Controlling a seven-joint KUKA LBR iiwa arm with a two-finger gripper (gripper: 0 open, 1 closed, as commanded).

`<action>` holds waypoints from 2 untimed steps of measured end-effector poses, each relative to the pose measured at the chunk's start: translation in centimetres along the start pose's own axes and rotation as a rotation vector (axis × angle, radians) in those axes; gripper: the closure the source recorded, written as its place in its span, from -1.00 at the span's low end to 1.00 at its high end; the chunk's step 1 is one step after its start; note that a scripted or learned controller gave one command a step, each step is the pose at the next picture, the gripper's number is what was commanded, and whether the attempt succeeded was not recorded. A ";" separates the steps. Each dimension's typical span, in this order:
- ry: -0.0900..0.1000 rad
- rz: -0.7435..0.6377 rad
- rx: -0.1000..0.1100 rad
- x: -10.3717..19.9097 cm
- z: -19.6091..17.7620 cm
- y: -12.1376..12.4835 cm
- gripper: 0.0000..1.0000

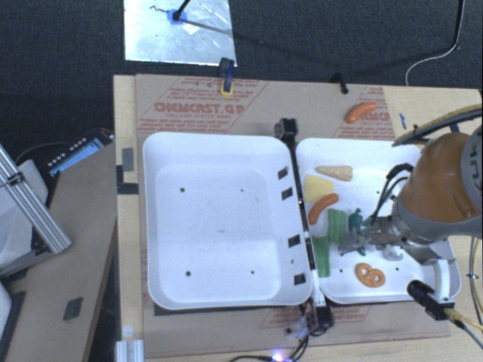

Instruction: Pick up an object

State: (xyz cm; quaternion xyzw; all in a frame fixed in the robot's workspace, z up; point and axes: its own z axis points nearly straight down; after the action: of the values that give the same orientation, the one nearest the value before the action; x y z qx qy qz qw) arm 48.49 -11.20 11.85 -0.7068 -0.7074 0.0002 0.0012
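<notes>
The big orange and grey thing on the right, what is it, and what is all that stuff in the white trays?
That is a robot arm. A computer program moves it, and its job is to pick something up. The camera hangs above the bench and looks down at a slant, so you see everything from the top.

On the bench sit two shallow white trays, a left bin and a right bin. In the right bin lie toy foods: a pale wedge, a yellow block, an orange sausage, a green piece and a small pretzel. Another sausage lies outside, on the cardboard.

The arm's gripper is low in the right bin, beside the green piece. I cannot tell whether it has grabbed anything.
</notes>
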 end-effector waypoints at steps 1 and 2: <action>0.002 -0.007 -0.003 -5.8 2.4 0.3 -1.00; -0.003 -0.008 -0.009 -2.9 3.3 7.1 -1.00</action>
State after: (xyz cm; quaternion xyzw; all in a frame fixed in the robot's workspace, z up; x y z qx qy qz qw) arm 55.60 -14.06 8.49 -0.7041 -0.7101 -0.0018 -0.0030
